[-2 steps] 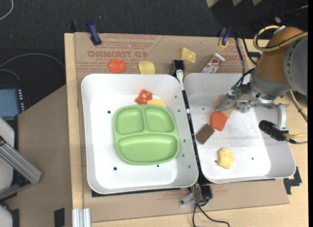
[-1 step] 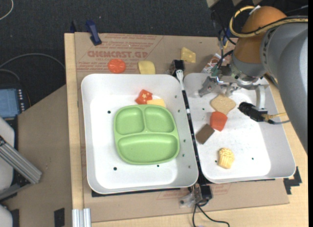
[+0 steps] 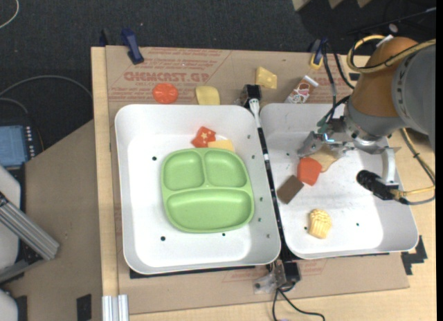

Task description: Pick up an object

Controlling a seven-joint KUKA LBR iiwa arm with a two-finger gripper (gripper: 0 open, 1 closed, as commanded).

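The hand [image 3: 317, 144] is hovering low in the right bin [image 3: 387, 240] near its back-left corner; whether it is spread or pressed together I cannot tell. An orange block [image 3: 309, 171] is lying just in front, touching a brown piece [image 3: 289, 189]. A yellow corn toy [image 3: 319, 223] is sitting toward the front edge.

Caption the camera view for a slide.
KUKA arm's gripper hovers in the right bin near an orange block; green tray fills the left bin.
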